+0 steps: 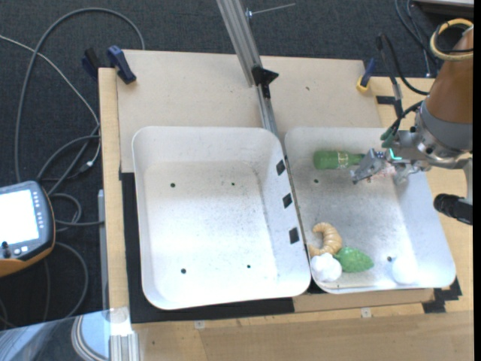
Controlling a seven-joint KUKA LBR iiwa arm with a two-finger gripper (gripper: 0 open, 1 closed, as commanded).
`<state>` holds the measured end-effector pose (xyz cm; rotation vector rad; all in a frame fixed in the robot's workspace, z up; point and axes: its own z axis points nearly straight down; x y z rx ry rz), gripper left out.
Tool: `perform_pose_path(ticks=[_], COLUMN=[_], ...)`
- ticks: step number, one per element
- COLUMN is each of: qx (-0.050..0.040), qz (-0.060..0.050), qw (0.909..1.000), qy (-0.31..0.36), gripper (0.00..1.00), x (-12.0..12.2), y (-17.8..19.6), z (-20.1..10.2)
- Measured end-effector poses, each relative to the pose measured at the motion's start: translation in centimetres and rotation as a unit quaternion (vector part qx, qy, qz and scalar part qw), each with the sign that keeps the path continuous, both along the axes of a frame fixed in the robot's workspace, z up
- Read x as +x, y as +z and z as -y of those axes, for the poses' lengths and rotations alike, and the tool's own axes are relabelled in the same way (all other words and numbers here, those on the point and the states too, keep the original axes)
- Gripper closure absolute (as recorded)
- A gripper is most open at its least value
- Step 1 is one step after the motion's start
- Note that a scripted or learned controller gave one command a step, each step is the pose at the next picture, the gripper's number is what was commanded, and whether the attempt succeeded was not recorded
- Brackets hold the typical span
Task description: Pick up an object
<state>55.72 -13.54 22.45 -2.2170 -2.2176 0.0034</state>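
A green bottle [333, 159] lies on its side at the back of the right bin [421, 224]. My gripper [373, 168] hangs just to the right of the bottle's cap end, low over the bin floor. At the bin's front lie a tan curved piece [328, 237], a white ball [325, 268] and a green lump [354, 260], close together. A pale white object [404, 271] rests in the front right corner.
The left bin [150, 201] stands beside the right one, and a metal rail [239, 32] runs down to the divide between them. Clamps [120, 62] sit at the bench's back corners. Cables trail on the dark floor.
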Motion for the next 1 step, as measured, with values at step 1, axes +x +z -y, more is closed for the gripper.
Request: perform_pose_path(ticks=[1], qx=[-0.0005], qz=[0.002], qw=[1.0000], qy=[0.000], gripper=[0.00], x=[0.08], y=[0.17], z=[0.02])
